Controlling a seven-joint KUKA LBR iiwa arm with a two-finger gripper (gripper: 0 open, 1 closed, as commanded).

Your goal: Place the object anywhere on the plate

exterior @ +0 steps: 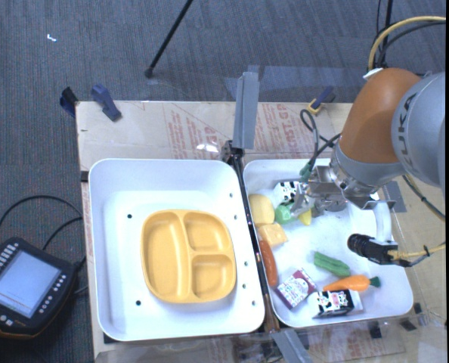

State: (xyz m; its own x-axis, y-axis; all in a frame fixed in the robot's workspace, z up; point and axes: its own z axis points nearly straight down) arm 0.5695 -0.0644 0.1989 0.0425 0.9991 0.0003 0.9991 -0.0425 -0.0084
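Camera view, from above at a slant. Two white bins side by side. Left bin [111, 195]: one yellow plate [187, 255], three compartments, rounded corners, lying flat near the middle, nothing on it.

Right bin [398, 278]: toy food, scattered. Count: one carrot [350, 283], orange with a green top, near the front; one green pod [331, 263] just behind it; two cow-print cartons, one [336, 302] at the front edge, one [287, 191] at the back by the gripper; one maroon packet [295, 289]; one sausage [269, 262] along the left wall; one pale yellow lump [261, 208] and one tan piece [273, 235] near that wall; one green piece [284, 213] and one small yellow piece [306, 218] under the gripper.

Gripper [309, 201] low over the back left of the right bin, just above those last two pieces. Finger spread: cannot tell. Which object is the task's: cannot tell; all lie in the right bin, well apart from the plate.
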